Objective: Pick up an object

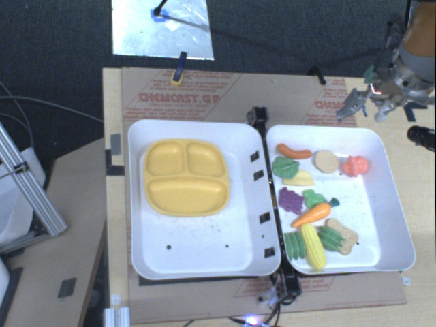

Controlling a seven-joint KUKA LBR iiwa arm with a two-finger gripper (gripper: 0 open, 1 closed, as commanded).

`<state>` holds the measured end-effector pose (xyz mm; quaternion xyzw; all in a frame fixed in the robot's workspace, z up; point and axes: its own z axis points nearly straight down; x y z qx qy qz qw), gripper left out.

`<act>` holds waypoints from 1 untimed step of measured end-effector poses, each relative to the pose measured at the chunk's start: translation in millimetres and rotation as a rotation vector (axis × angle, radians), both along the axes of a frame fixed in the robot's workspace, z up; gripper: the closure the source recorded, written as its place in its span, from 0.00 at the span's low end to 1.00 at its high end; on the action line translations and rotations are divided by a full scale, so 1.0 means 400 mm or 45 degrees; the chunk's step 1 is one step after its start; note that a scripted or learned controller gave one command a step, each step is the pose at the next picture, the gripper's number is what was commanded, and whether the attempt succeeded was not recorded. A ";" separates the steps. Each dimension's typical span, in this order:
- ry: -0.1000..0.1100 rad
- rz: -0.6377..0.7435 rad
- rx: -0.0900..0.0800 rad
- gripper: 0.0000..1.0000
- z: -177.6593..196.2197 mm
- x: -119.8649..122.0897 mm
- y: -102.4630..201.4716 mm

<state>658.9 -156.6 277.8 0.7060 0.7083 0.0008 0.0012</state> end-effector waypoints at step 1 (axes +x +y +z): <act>-0.026 0.007 -0.005 0.00 0.408 0.028 0.054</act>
